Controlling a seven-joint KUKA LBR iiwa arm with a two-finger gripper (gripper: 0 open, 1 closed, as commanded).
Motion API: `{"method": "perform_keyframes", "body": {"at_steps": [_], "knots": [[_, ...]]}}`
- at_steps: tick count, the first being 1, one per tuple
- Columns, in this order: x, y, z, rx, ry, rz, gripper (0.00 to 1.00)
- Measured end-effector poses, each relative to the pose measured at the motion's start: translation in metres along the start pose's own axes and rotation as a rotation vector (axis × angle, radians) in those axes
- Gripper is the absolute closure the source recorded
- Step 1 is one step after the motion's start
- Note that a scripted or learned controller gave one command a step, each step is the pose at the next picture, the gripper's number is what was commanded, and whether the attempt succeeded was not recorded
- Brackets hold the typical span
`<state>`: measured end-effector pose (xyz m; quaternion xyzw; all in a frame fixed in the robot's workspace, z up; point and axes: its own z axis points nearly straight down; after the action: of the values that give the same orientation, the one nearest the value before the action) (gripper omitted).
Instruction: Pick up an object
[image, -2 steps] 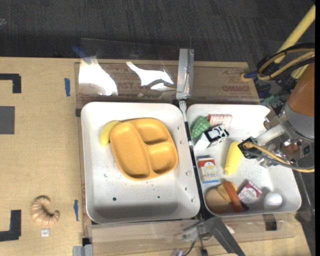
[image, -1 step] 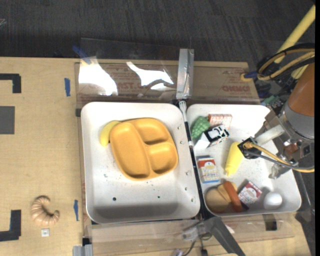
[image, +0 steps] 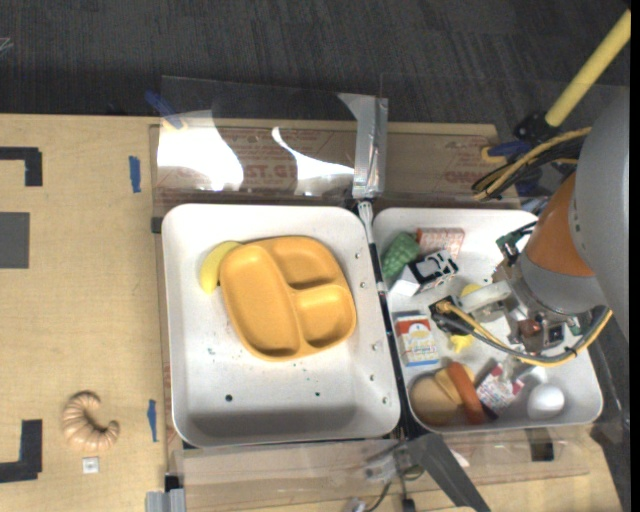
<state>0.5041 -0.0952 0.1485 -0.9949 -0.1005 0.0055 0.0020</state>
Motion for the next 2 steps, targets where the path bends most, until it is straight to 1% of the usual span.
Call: {"method": "perform_keyframes", "body": {"at_steps": [1, 2], "knots": [[0.073, 0.029, 0.06, -0.005, 0.013, -0.043, 0.0], [0.02, 0.008, 0.061, -0.003, 0.012, -0.034, 0.0]]}}
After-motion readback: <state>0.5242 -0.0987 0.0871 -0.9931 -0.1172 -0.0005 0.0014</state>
